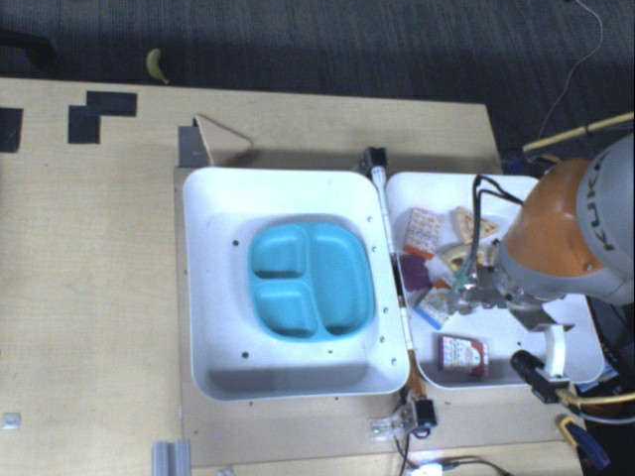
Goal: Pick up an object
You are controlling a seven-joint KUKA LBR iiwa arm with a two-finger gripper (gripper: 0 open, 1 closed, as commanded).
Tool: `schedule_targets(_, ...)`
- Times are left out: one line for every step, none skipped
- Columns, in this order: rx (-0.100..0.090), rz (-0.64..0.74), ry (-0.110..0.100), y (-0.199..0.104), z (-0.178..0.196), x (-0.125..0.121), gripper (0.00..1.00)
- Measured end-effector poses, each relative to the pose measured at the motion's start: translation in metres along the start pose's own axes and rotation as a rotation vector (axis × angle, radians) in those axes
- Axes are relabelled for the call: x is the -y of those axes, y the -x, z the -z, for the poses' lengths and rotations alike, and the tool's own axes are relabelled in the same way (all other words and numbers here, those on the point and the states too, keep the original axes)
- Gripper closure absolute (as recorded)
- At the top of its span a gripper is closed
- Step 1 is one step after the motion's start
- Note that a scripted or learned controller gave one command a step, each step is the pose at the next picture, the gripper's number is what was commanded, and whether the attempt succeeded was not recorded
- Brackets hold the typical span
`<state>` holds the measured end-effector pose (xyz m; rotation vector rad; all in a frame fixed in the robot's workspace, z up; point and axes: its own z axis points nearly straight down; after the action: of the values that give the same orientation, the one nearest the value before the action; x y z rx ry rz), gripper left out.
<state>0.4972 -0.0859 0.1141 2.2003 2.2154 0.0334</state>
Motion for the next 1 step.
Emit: schedule_targets(0.0, 0.0, 0.0, 0.0, -0.0001, 0.0001, 0.0)
